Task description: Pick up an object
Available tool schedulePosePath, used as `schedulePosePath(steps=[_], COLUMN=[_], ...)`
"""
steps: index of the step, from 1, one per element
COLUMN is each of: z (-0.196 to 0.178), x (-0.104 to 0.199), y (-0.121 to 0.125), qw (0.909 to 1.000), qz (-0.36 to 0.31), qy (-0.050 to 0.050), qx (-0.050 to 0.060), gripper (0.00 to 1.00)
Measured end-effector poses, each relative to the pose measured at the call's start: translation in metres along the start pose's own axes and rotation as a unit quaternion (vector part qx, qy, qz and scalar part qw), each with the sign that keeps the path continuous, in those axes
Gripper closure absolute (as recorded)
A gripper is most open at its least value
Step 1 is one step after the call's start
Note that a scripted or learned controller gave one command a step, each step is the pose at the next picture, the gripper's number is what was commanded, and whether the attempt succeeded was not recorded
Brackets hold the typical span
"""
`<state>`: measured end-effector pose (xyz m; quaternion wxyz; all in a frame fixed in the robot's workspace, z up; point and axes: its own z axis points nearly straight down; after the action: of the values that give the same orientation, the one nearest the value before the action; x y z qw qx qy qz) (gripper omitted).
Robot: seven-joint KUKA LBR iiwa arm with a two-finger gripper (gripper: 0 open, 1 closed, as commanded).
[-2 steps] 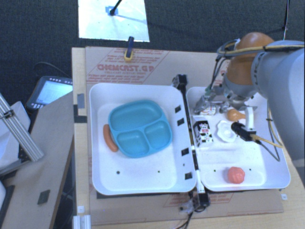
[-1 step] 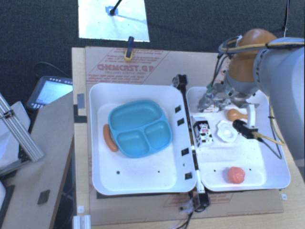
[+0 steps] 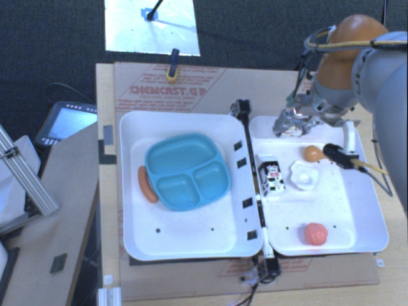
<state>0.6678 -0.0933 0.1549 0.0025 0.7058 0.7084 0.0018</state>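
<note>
At the far corner of the right-hand shallow white bin [image 3: 354, 203], close to the centre divider, the grey arm's two-finger gripper [image 3: 291, 125] is hanging low. Its opening cannot be told, nor whether it is gripping anything. The small orange egg-shaped object [image 3: 312, 153] is lying nearest, just toward the camera and the view's right, so a short shift is probably needed.

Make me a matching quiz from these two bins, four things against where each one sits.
Things:
1 blue tray
2 orange sausage
3 pink ball
4 cow-patterned block

Places:
A right bin, toward the view's bottom
B left bin, middle
C right bin, left edge
D left bin, beside the tray's left side

Pairs: 1-B, 2-D, 3-A, 4-C.
</note>
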Motion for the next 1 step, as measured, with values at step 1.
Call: schedulePosePath(steps=[1], z=[-0.055], x=[0.0099], y=[-0.0014], qw=[1.0], qz=[-0.001], qy=[0.0], qx=[-0.001], gripper=[1.0])
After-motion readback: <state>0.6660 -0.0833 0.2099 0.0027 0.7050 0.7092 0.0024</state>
